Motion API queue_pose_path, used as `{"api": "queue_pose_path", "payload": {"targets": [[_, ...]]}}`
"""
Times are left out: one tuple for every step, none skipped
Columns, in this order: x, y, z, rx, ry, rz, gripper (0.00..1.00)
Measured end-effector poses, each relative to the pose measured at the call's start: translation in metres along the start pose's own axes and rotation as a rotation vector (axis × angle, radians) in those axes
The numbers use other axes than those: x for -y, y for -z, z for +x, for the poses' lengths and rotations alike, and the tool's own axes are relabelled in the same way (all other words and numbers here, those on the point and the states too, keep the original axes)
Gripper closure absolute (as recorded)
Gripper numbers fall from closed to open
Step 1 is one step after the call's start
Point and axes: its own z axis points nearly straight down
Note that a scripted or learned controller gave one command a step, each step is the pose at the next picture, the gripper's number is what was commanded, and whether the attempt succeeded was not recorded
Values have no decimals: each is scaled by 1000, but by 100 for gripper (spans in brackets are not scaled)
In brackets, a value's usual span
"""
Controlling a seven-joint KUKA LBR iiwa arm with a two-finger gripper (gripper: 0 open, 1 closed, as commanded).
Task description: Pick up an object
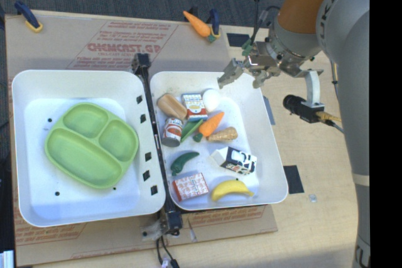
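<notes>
Right bin [271,154], toy groceries lying loose: bread roll [171,105], egg [211,98], can [173,132], carrot [211,124], green pepper [183,162], milk carton [233,160], banana [231,189], two small boxes [190,186].

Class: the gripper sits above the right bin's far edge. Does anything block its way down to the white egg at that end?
Nothing visible does. The gripper hangs open just beyond the white egg, which lies uncovered at the right bin's far end; a small carton touches its left side.

Grey arm [352,41] — orange wrist band, black cables, metal tool [242,77].
</notes>
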Motion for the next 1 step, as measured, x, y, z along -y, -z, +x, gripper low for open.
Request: {"api": "queue_pose_path", "payload": {"targets": [[137, 6, 38, 1, 1, -4, 0]]}}
